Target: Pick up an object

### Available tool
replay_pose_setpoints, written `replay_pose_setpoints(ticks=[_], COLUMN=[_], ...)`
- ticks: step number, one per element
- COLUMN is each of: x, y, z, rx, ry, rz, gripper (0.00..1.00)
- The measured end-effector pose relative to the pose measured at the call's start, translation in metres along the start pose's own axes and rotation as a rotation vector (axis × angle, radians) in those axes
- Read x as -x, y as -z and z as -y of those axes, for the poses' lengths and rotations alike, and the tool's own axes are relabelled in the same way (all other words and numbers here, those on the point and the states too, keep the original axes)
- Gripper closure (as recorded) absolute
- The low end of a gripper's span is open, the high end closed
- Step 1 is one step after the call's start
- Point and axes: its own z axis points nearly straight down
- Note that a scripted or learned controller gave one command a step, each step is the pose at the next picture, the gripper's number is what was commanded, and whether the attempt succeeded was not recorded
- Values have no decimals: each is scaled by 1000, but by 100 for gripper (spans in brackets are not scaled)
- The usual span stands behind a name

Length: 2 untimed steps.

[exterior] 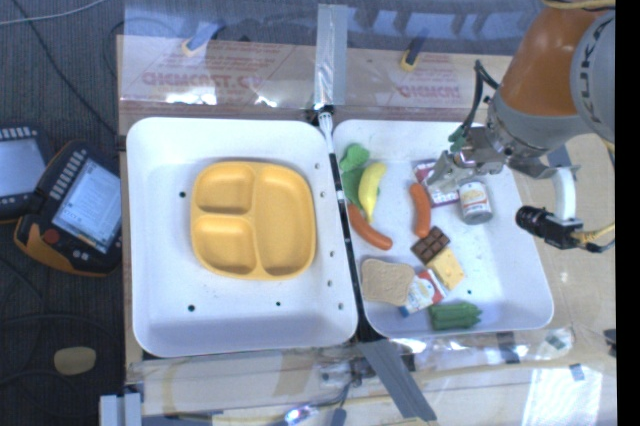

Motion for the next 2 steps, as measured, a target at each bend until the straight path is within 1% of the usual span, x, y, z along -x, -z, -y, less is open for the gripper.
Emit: replay_pose_setpoints(ticks=[1, 2], x=[38, 51], y=[6, 21], z=[-36, -19], rx=[-2, -2], ry=[-88, 32], rz=[0, 2], gripper=[100, 100])
